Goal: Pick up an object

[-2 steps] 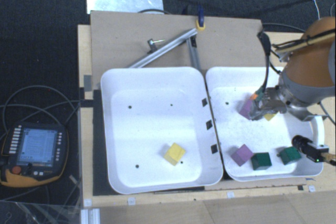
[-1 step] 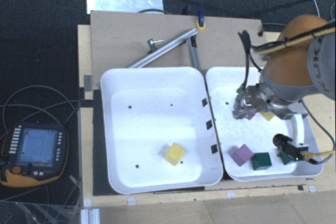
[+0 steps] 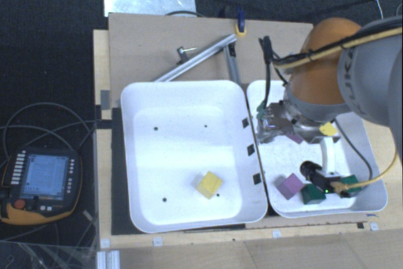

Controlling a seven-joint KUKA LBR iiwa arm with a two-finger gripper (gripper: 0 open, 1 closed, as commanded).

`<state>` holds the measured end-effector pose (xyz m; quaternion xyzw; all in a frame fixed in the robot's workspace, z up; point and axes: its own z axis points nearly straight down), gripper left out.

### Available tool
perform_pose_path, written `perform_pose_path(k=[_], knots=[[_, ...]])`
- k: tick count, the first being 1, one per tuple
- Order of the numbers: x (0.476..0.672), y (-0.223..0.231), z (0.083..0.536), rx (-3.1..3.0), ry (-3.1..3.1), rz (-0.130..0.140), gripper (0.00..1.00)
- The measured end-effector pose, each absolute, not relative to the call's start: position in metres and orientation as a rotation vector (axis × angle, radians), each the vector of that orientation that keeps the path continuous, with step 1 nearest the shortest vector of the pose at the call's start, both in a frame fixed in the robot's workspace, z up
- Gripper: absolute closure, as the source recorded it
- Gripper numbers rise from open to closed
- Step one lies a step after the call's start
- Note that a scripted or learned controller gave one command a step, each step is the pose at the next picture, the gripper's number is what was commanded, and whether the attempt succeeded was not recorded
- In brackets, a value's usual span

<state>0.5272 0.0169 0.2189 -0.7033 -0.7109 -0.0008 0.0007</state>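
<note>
Blocks lie in both bins: a yellow cube [image 3: 209, 184] alone in the left bin [image 3: 135, 135]; a purple block [image 3: 290, 186] and a dark green block [image 3: 312, 193] touching near the front of the right bin [image 3: 376, 198]; all look light, rigid, likely graspable across flat opposite faces; the gripper [image 3: 272, 123] hangs over the right bin's rear, its state impossible to tell; smooth white floors may let blocks slide; a teach pendant [image 3: 39, 183] rests on dark carpet [image 3: 50, 28].
</note>
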Motion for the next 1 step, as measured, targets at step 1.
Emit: perform_pose_path(k=[1], knots=[[0.5333, 0.0633, 0.2192, -2.209, -2.233, -0.004, 1.0]])
